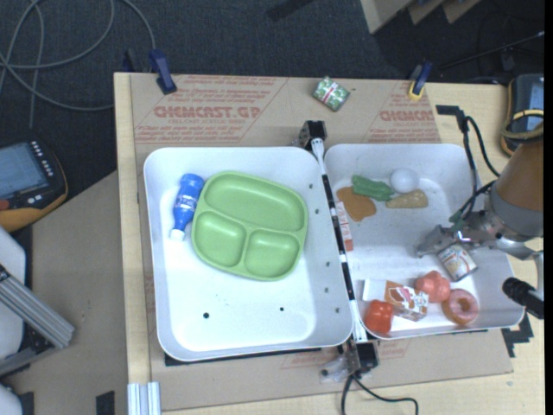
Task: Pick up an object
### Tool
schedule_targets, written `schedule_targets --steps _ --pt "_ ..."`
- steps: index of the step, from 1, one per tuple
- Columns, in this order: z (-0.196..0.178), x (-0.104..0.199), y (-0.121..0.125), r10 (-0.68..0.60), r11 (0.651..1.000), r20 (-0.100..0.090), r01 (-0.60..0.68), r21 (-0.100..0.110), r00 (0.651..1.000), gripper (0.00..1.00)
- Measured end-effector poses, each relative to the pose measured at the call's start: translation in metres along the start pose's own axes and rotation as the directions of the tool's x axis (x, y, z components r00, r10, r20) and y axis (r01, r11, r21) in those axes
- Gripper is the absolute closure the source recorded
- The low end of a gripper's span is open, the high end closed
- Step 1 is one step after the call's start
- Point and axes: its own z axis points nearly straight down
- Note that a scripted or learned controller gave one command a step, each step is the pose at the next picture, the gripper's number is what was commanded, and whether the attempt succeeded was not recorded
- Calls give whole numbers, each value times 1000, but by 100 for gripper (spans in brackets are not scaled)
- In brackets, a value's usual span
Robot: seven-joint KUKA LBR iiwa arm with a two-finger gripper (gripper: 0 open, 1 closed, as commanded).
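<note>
**Small labelled packet just below-right of my tips**

I'm low over the right shallow white plastic bin (pixel 484 158), gripper (pixel 442 240) reaching in from the right. Can't tell if I'm spread or pinched; metal parts blur together at this angle, nothing visibly held.

Nearest obj: small tan-and-white labelled packet (pixel 455 262), tilted, lying just beside and slightly below-right of me, maybe touching. Its long axis runs diagonal, upper-left to lower-right.

Others sit further toward the near wall: pink round toy fruit (pixel 432 285), pink ring-shaped doughnut toy (pixel 462 306), red tomato-like ball (pixel 378 316). My guess: short shift toward the packet, approx across its narrow side.
</note>
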Motion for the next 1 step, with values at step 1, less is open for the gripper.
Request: schedule_targets --steps 1 --pt "-11 -1 1 2 1000 3 -2 -4 1000 100"
